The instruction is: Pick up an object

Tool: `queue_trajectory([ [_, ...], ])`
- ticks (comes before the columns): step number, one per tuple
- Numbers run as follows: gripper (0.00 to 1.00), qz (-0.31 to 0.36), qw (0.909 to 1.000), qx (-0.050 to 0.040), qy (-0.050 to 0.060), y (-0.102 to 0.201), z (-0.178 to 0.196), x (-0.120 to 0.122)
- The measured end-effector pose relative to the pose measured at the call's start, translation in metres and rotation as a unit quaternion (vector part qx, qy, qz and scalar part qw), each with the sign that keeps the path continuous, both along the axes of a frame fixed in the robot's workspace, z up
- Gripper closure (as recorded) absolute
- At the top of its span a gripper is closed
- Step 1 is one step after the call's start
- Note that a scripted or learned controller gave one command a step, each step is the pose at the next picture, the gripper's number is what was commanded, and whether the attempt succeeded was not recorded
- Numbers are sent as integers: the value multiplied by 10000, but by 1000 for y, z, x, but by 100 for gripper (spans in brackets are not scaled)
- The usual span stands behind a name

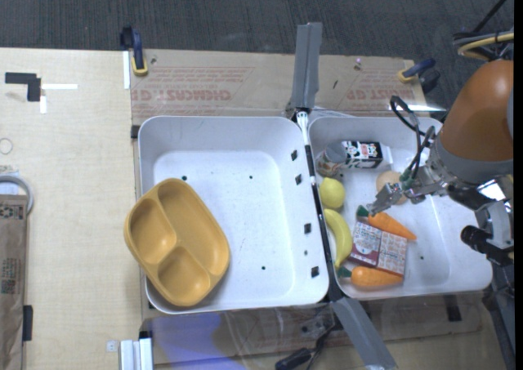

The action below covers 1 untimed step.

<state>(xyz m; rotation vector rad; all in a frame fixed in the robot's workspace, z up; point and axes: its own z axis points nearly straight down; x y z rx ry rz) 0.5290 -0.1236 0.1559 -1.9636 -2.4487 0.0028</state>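
The right bin [445, 258] holds several toy foods. A carrot [394, 226] lies in the middle with its green top toward the left. Just above that top sits my gripper [389, 195], low over the bin, beside a pale round item [392, 180]. Below the carrot lies a printed packet [381, 247], and an orange piece [376, 278] rests by the front wall. A banana [340, 234] and a yellow lemon [332, 193] lie along the left wall. A black and white carton [362, 153] lies at the back.
The left bin [245, 189] holds a yellow divided plate [176, 242] at its front left. A grey divider post [306, 66] stands between the bins at the back. The arm's orange band [486, 119] hangs over the right bin's far right corner.
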Motion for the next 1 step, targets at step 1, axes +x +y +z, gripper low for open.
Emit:
queue_trajectory([
  [1, 0, -180, 9998, -2, -42, -15, -61, -29],
])
